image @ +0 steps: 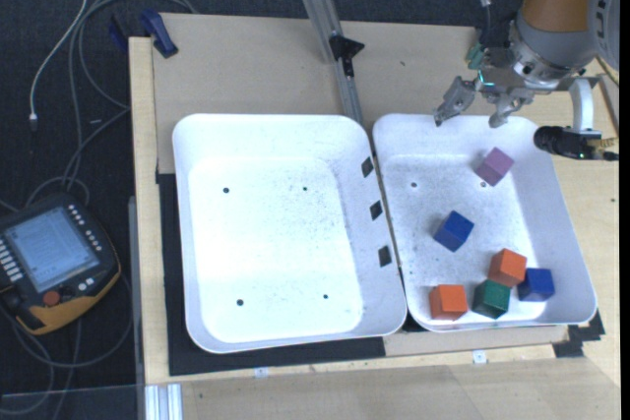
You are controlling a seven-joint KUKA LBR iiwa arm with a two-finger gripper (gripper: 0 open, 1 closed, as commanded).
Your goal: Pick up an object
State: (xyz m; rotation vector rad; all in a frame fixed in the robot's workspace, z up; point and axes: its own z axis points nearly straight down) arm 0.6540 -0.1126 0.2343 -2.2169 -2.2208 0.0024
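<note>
My gripper [475, 110] hangs over the far rim of the right bin [566, 211], open, with nothing between its fingers. Just below and right of it a purple block [494, 165] lies in that bin. A blue cube [454, 230] sits near the bin's middle. Along the near edge lie an orange cube [448, 301], a green cube [492, 298], a second orange cube [508, 266] and a second blue cube [536, 284].
The left bin [197, 211] stands beside the right one, with black clips between them. A slanted metal rail [320, 5] runs down to the bins' far junction. A teach pendant [49, 256] and cables lie off the bench at left.
</note>
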